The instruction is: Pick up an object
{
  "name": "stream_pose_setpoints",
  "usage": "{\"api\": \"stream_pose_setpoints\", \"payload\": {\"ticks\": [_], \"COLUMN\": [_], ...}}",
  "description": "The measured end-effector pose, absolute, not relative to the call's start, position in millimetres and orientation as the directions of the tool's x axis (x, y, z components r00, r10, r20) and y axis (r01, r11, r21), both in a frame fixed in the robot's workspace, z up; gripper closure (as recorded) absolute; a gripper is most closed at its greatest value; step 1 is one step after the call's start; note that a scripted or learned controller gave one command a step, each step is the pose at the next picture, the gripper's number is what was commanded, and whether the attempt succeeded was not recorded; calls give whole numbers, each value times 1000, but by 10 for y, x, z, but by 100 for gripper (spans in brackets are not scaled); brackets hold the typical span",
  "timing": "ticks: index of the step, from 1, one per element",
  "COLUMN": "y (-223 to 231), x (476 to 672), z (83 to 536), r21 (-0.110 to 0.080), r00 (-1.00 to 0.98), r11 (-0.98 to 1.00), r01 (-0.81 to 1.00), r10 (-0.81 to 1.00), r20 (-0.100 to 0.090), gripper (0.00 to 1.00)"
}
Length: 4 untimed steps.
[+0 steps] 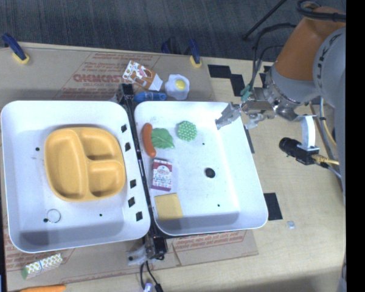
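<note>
Over at the right bin's upper right corner, the claw hangs just above the rim, and there's nothing in it; the angle doesn't let me call whether it's wide or narrow, so that one stays open. It's poised at the edge, not over any item, which reads to me like a staging spot before a reach, clear of the bin wall.

Now, the candidates! They're bunched along the right bin's left side: an orange sausage lying lengthwise by the divider, a green leaf touching it, a bumpy green ball just beside that. Below them sits a red packet, flat on the floor, and a yellow slab near the bottom wall. A small dark disc lies alone mid-bin, well apart from everything.

My read: the green ball is nearest the claw and stands proud of the floor, so it looks the friendliest grab. The flat packet and slab would be tougher, hugging the floor as they do.

Left bin: a yellow divided tray fills the middle. Out on the counter behind the bins sit a printed carton and a white-and-yellow egg piece.

Nothing lifted yet, folks.
</note>
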<state>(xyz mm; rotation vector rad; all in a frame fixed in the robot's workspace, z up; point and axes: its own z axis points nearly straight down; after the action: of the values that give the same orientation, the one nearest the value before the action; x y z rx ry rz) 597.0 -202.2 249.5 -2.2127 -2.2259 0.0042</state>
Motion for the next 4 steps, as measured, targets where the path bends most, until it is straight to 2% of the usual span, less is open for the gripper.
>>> {"api": "stream_pose_setpoints", "payload": {"ticks": [1,2,3,4], "y": [-1481,-928,-924,-851], "x": [6424,6482,6482,6329], "z": [1243,925,1024,2624], "r21": [-7,-4,-7,0], "r00": [187,40,37,-113], "r11": [-187,-40,-37,113], "r01": [982,999,999,994], "r10": [982,999,999,994], "r20": [1,1,1,-1], "gripper": [0,0,100,100]}}
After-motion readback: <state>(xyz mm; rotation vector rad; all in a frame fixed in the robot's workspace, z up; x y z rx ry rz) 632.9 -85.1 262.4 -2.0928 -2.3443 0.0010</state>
